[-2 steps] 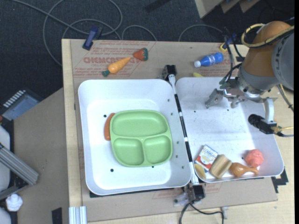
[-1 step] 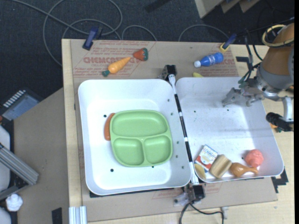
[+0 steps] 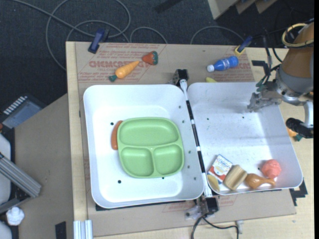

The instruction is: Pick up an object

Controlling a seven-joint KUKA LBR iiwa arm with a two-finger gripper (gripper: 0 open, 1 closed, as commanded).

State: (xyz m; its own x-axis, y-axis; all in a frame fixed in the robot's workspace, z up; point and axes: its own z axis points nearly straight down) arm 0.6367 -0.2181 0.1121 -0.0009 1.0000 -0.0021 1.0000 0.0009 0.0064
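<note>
Hanging over the far, bare stretch of the right bin (image 3: 234, 113) with the gripper (image 3: 255, 103), low by the look of it, and carrying nothing visible. Open or closed? Cannot tell from this slant: too small and too dark to read. Looking for targets now, and finding them bunched in the near corner of that same bin, well apart from the tool: a pink lump (image 3: 271, 168), a tan roll (image 3: 234, 177) touching a red-and-white packet (image 3: 220, 166), and an orange-brown piece (image 3: 256, 181) just beside the roll. Probably in the approach, then, with no grasp begun. To do it well: swing toward that near corner and go for the pink lump, standing a little freer than the rest. Come straight down over its middle, not off to one side. Keep off the bin wall just beyond it, or risk a nudge instead of a grip. Skip the roll and packet pair, pressed too close for a clean pinch. Close only once low enough to straddle, then lift slowly and check for something actually caught. Leave the green plate (image 3: 149, 147) in the left bin (image 3: 99, 108) alone: broad, flat, poor odds.
</note>
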